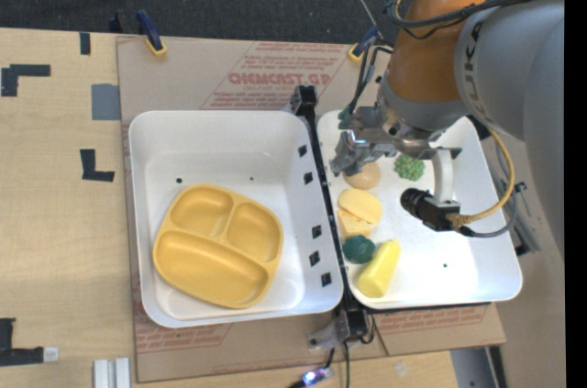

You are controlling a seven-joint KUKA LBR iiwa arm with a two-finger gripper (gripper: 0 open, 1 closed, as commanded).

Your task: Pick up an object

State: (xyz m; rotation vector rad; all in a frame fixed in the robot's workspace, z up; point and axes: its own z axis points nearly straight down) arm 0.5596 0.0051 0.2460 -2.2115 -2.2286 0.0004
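Two white bins sit side by side on the table: the left bin (147, 148) carries a yellow divided plate (218, 244), the right bin (486, 271) small toy foods. Over the right bin's near-left part, the gripper (353, 152) hangs just above a tan round piece (362, 177), likely its target; whether it is apart or together I cannot tell. Close by lie a pale yellow slice (359, 210), a green ball (359, 249), a yellow corn-like piece (378, 269) and a green broccoli (410, 166).

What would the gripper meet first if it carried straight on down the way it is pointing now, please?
Most likely the tan rounded object just below the gripper in the right bin, near the divider. The pale yellow piece lies just beyond it. Height is hard to judge from this slanted view.
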